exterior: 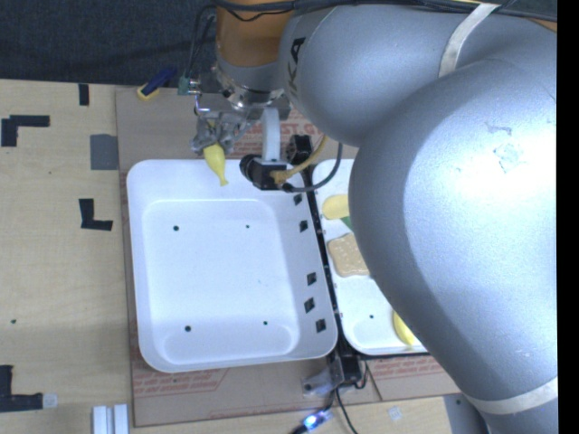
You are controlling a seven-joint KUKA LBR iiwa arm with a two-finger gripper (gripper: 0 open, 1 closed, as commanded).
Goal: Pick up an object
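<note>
The gripper is hanging over the far rim of the left bin, and a small yellow object is sitting between its fingers, pinched there with its lower tip pointing down just above the bin's back edge. Below it the left bin's white floor is lying open, carrying nothing but a few dark dots, so there is wide room inside its four walls. The divider between the bins is running as a dark strip with small black clips along it. The grey arm is sweeping in from the right and covering most of the right bin, leaving a narrow slice showing: a yellow rounded piece near the far end, a tan textured piece just beyond it toward the camera, and another yellow item partly cut off by the arm's edge. The orange band is standing straight above the wrist, and cables and a black fitting beside the fingers are crowding the view, so the fingers' exact outline is being hard to make out. Brown cardboard is showing around the bins' rims.
</note>
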